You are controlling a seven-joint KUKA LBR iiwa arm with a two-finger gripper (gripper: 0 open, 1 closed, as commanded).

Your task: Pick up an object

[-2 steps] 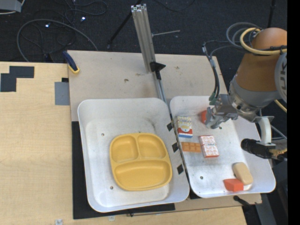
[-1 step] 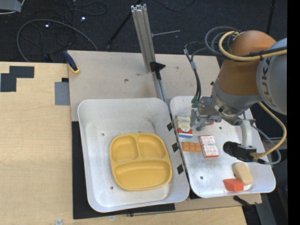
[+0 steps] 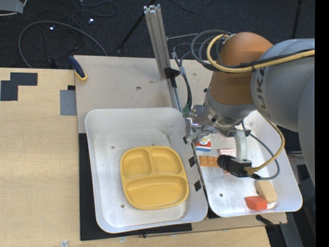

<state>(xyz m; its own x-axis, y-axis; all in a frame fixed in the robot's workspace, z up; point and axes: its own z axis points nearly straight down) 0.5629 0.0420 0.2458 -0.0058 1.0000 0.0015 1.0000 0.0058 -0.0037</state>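
yellow tray [image 3: 154,178], white bins [image 3: 103,138], red block [image 3: 255,203]

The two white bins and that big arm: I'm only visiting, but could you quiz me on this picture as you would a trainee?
1. True or false: the yellow divided plate lies in the left bin.
2. How many compartments does the plate have?
A. two
B. three
C. four
3. Fill in: the orange block and the tan block lie at the near end of the ____ bin.

Key
1. True. It lies flat there, toward the near side.
2. B. Two small sections on the far side, one wide section nearer the camera.
3. Right. They lie next to each other, nearer the camera than the gripper, which is over that bin's far left part.
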